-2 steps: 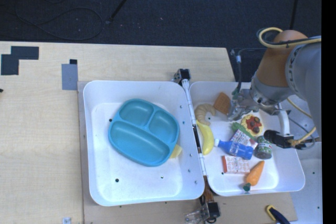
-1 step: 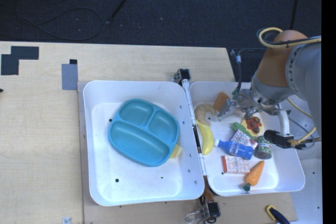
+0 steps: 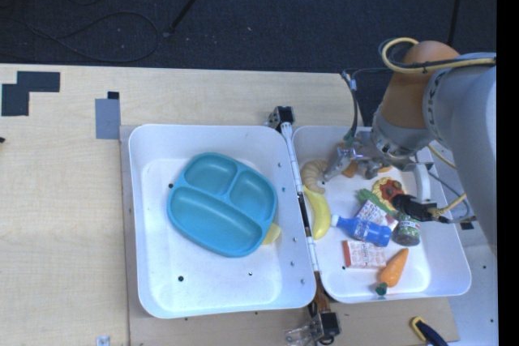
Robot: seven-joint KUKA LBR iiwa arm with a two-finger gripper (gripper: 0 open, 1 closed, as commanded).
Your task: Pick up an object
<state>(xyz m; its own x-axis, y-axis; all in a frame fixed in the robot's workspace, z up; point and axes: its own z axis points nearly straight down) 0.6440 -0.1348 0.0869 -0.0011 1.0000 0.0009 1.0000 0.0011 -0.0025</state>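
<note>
My gripper [image 3: 355,160] hangs low over the far left part of the right bin [image 3: 442,275], under the grey arm with its orange band [image 3: 413,85]. Just left of it lies a beige pastry-like piece [image 3: 313,173]. A small orange-brown item [image 3: 349,168] sits right beneath the gripper; I cannot tell whether they touch. Nearer the front lie a yellow banana [image 3: 319,213], a blue bottle [image 3: 366,230], a red-and-white packet [image 3: 365,254] and an orange carrot [image 3: 392,267].
A pizza-like toy [image 3: 389,192] and a small can [image 3: 407,232] lie by the right bin's right side. The left bin [image 3: 154,288] holds a blue divided plate [image 3: 221,203] with a yellow piece [image 3: 272,235] at its edge. Cables hang beside the wrist.
</note>
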